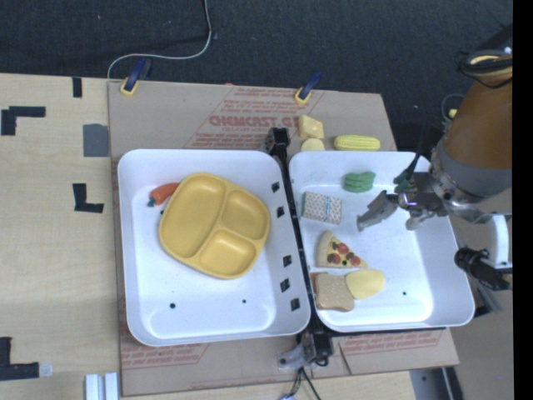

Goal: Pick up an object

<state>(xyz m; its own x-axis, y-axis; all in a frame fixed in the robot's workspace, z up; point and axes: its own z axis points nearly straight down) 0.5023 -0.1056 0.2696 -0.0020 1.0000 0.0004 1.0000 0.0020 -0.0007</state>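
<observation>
Objects for the picking sit scattered in the right bin (433,307), and nothing is between the gripper's fingers right now. Nearest the camera, at that bin's front left, a slice of brown toast (333,292) lies flat, with a pale yellow potato-like piece (365,283) touching its right side. Just behind them rests a pizza slice (338,252), its tip pointing away from the toast. Over in the left bin (137,248), a yellow divided plate (214,224) takes up the middle, tilted a little against the bin's edges, and an orange carrot (163,192) peeks out by its far left rim. Back to the right bin: a pale speckled cracker-like square (322,207) lies near the dividing wall, and the gripper (390,208) hangs above the bin floor to its right, fingers spread apart and gripping nothing, one dark finger (375,212) reaching left toward the square. The arm (479,140) comes in from the right, orange band showing above the grey wrist. Farther on, a green ridged piece (360,182) sits near the bin's far wall. Beyond the bins, on the cardboard sheet (191,111), lie a corn cob (356,143) and a pale yellow chunk (311,127), with two clamps (133,77) pinning the sheet's far edge.
</observation>
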